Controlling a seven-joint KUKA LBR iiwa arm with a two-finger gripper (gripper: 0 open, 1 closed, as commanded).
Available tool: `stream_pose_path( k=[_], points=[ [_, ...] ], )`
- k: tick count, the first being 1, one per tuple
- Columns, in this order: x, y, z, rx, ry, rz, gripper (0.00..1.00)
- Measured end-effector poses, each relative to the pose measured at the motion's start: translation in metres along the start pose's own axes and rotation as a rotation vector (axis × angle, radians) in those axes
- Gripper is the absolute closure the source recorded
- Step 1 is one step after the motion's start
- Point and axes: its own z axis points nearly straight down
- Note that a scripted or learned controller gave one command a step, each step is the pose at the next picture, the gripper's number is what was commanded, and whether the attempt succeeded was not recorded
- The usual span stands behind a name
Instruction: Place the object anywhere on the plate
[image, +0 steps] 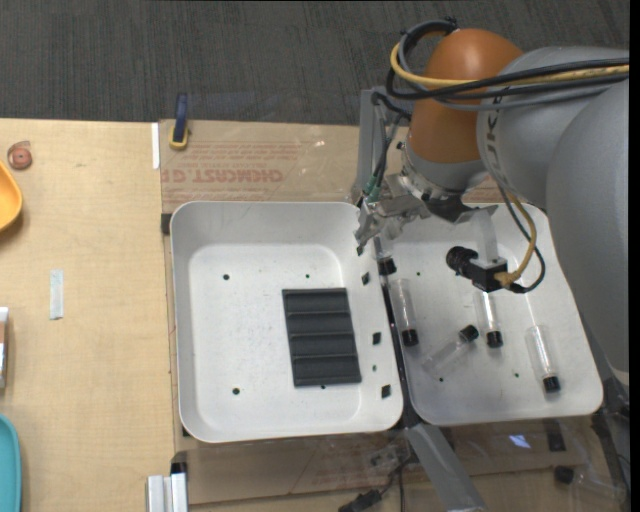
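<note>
One arm (520, 110) reaches over the right bin (500, 400); gripper (375, 225) state unclear; four clear tubes (403, 305); one black plate (321, 337).

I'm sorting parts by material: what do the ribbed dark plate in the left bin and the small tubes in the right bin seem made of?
The plate looks like matte black plastic or rubber: dull, no glare, moulded ridges. The tubes look like clear plastic or glass with black caps: the white bin shows through them. Which of the two cannot be told.
</note>
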Motion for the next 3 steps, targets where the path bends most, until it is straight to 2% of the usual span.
stream_pose_path(
  k=[1,2,3],
  points=[
    [0.054,0.000,-0.018,-0.002,-0.001,-0.194,1.00],
    [0.144,0.009,-0.021,-0.002,-0.001,-0.313,1.00],
    [0.181,0.006,0.004,0.001,-0.001,-0.387,1.00]
  ],
)
